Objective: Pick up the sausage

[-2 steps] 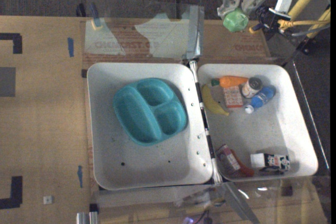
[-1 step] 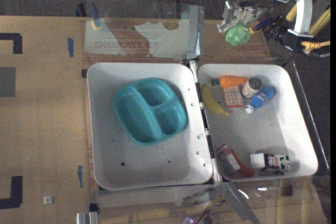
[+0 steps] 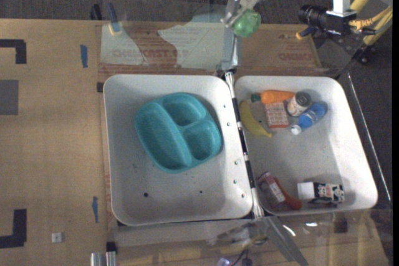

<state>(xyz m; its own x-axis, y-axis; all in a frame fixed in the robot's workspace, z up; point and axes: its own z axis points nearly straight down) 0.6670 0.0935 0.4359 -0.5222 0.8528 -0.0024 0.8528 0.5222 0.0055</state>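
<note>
The sausage (image 3: 278,192), dark red-brown, lies at a slant near the front edge of the right bin (image 3: 355,152). My gripper (image 3: 242,9) is high at the back, above the bench beyond the seam between the two bins and far from the sausage. A round green object (image 3: 247,23) hangs at its fingertips, and the fingers appear shut on it.
A teal divided plate (image 3: 179,131) sits in the left bin (image 3: 118,152). The right bin's back holds a banana (image 3: 254,120), a carrot (image 3: 277,96), a small box (image 3: 275,115), a can (image 3: 299,103) and a blue bottle (image 3: 312,115). A small carton (image 3: 321,191) lies right of the sausage.
</note>
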